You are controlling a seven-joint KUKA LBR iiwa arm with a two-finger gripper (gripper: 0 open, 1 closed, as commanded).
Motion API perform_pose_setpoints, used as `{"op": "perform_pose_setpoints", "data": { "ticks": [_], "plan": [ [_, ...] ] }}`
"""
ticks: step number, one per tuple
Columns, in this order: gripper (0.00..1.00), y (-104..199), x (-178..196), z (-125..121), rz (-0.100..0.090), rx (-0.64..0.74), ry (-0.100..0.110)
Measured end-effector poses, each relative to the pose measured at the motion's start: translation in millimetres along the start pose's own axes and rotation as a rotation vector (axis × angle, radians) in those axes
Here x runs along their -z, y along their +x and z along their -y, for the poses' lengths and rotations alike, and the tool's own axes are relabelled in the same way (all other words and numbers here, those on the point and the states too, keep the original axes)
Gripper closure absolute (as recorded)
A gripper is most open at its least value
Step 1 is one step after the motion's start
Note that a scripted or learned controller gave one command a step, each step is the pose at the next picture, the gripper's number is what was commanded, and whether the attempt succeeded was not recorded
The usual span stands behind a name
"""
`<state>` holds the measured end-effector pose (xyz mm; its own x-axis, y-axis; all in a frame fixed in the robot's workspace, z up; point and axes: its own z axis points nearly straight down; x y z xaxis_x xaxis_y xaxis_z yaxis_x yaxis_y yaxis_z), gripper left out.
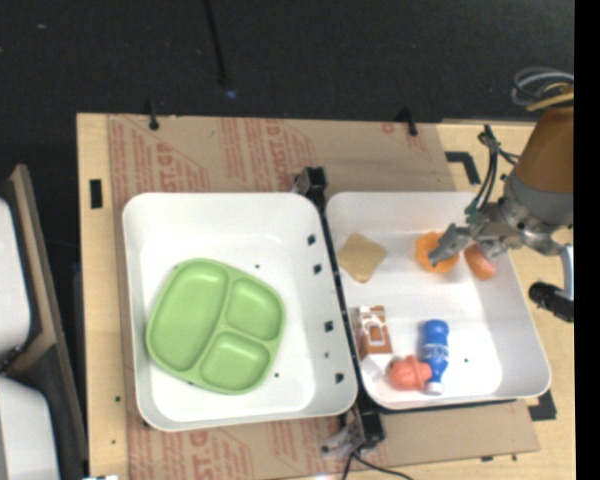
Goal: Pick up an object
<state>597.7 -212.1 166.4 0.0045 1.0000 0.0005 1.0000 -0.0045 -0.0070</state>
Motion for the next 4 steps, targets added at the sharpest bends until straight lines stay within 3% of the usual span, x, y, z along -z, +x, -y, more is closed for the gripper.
{"op": "perform_pose_setpoints", "data": {
  "ticks": [1,2,3,4],
  "plan": [
    [0.00,14,-67,-29,0.001,0.006,-0.007],
    [0.00,-5,-62,-79,-0.006,0.010,-0.006],
    [1.00,-5,-55,-77,-0.009,0.010,0.003],
    [1.00,52,21,3,0.001,0.006,-0.016]
  ]
}}
